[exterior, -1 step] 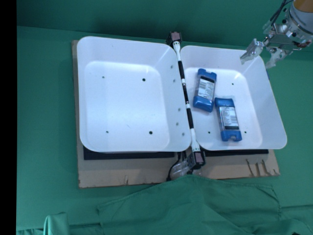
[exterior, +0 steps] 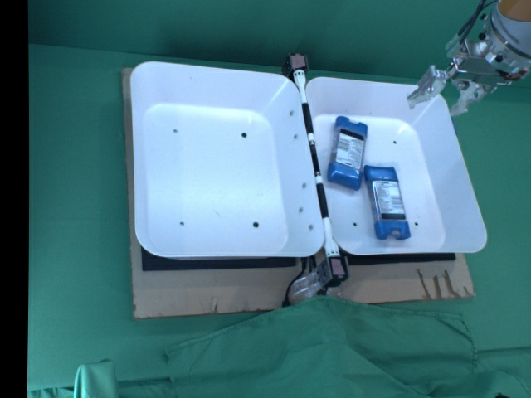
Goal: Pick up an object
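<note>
The tool is hanging at the upper right of the frame, above the far right corner of the right bin, with its two fingers spread apart and nothing between them. It is sitting high, clear of the bin's rim, so the step in hand looks like the approach — the arm is positioned but not yet lowering onto anything.

Two candidates for picking are lying in the right bin. One blue packet with a white label is resting toward the upper middle of that bin, its long side running roughly top to bottom and tilted a little. The second blue packet is lying just below and to the right of the first, also lengthwise, and their near corners seem to be touching or almost so. The left bin is sitting alongside, separated by a black-and-white striped bar running down the middle of the frame. Both bins are resting on a cardboard sheet over the green surface, with loose green cloth bunching along the bottom edge.

The next move, as I judge it, is calling for a shift leftward and down in the frame — over one packet — with the fingers turned to straddle its narrow width rather than its length. The lower packet has more free room around it; the spot where the two meet is worth avoiding, since a finger landing there may nudge both.
</note>
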{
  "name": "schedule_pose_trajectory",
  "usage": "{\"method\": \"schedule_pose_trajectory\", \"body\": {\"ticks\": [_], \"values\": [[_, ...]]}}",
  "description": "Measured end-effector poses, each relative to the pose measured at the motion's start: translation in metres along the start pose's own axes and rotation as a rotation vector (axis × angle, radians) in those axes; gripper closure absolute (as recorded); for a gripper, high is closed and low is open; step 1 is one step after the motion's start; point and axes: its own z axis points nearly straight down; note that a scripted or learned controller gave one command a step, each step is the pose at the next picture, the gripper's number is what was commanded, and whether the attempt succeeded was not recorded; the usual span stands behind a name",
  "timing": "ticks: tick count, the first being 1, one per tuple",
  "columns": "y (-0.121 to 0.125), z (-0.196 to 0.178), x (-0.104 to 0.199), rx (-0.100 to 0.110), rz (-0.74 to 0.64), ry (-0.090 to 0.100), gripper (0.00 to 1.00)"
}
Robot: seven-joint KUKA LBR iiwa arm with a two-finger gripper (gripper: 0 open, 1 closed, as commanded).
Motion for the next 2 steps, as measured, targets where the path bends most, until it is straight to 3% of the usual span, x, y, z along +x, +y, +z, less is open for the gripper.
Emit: {"method": "schedule_pose_trajectory", "body": {"ticks": [2], "values": [[-0.006, 0.105, -0.010, 0.004, 0.001, 0.000, 0.00]]}}
